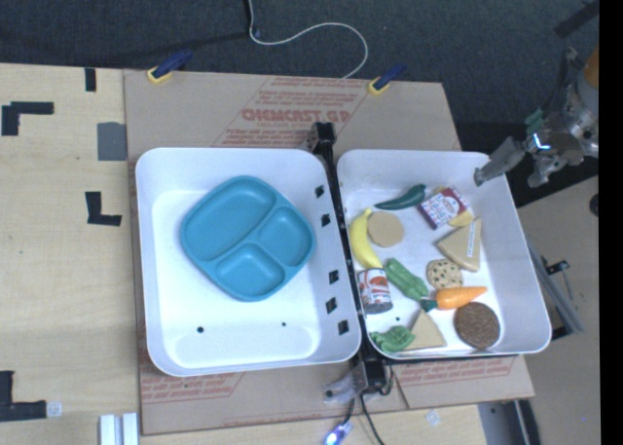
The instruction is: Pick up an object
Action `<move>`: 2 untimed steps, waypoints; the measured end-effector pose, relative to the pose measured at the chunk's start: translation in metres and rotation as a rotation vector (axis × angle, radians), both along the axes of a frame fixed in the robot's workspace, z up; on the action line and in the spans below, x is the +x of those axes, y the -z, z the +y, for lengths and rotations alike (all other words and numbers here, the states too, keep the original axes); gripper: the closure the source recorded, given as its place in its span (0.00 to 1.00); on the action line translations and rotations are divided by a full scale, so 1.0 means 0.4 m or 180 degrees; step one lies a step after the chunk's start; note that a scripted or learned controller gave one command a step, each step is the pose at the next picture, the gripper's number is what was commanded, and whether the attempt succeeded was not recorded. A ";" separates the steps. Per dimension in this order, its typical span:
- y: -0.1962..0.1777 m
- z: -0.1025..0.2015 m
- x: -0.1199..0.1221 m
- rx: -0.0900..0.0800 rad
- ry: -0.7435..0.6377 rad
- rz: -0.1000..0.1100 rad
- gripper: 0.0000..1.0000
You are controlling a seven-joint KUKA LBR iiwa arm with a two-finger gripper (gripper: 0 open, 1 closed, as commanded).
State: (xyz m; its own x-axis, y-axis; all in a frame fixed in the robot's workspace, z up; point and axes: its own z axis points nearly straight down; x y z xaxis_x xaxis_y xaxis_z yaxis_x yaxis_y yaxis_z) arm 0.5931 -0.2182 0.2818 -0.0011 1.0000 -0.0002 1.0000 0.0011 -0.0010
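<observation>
At the frame's right edge, the claw [533,153], its grip state impossible to tell, hovers beside the shallow white right bin [522,239]; nothing appears picked yet.

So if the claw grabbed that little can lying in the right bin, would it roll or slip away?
Quite possibly. The can lies on its side against the bin's left wall, so a nudge might roll it. Its rounded body could slip between flat fingers. It looks like toy food among the banana and carrot, so it's probably light and stiff.

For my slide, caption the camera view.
Gripper above right bin's far corner; toy food inside, blue tray left.
</observation>
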 end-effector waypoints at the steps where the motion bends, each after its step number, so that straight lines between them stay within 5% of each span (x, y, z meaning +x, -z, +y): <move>1: -0.637 -0.015 -0.068 -0.0015 0.0001 -0.0029 0.00; 2: -0.652 -0.014 -0.066 -0.0010 0.0002 -0.0007 1.00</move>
